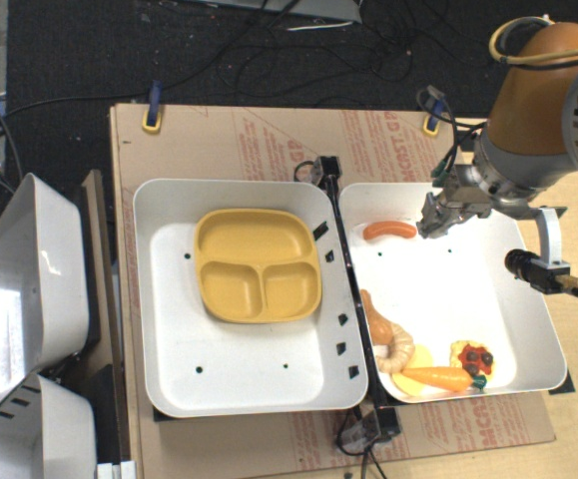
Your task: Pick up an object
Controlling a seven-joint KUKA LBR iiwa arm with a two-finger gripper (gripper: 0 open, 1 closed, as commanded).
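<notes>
In the right bin (528, 297) an orange sausage-shaped piece (389, 231) lies near the far left corner. My gripper (434, 224) hangs just to the right of it, close above the bin floor. Along the bin's near edge lie a tan chicken-leg-like piece (380, 325), a pale curled shrimp-like piece (399, 352), an orange carrot (435, 376) and a small yellow piece with red and green bits (473, 357).
The left bin (169, 367) holds a yellow divided plate (259, 265). A black divider with clips (343, 267) runs between the bins. A black fitting (536, 267) juts from the arm over the right bin's right side. White tubs (24, 287) stand at the far left.
</notes>
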